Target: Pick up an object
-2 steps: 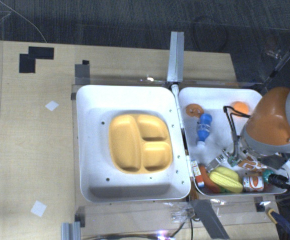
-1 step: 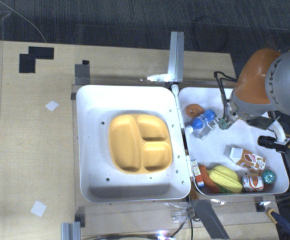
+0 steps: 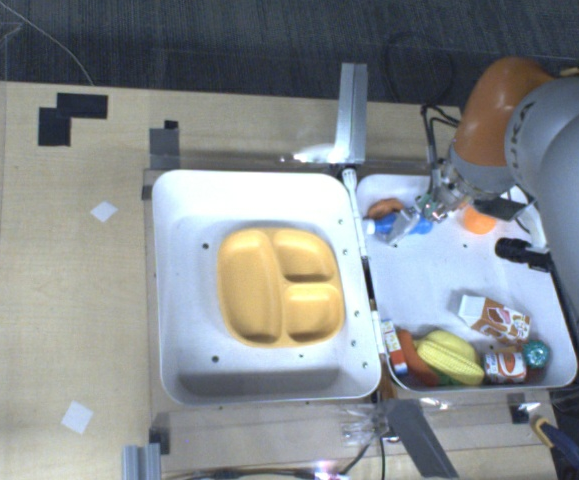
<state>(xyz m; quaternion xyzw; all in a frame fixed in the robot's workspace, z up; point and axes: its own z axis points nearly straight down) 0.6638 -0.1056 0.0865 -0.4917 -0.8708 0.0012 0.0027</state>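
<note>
Nearest the camera, along the near wall of the right white bin (image 3: 439,268), lie a yellow ridged plastic fruit (image 3: 451,357), a red object (image 3: 416,365) beside it, a small red-and-white can (image 3: 506,366) and a teal ball (image 3: 536,353). Just behind them sits a white-and-orange printed carton (image 3: 494,318). The left white bin (image 3: 184,298) holds a yellow three-compartment plastic tray (image 3: 277,285). At the right bin's far left corner, the gripper (image 3: 431,206) hangs low over a small blue-and-white packet (image 3: 401,226), which lies just to its lower left, touching or nearly so; its long axis runs roughly left to right, tilted slightly. Whether the fingers grasp anything cannot be told. A small orange-brown object (image 3: 385,208) lies just left of the packet, and an orange ball (image 3: 479,220) sits right of the gripper.
</note>
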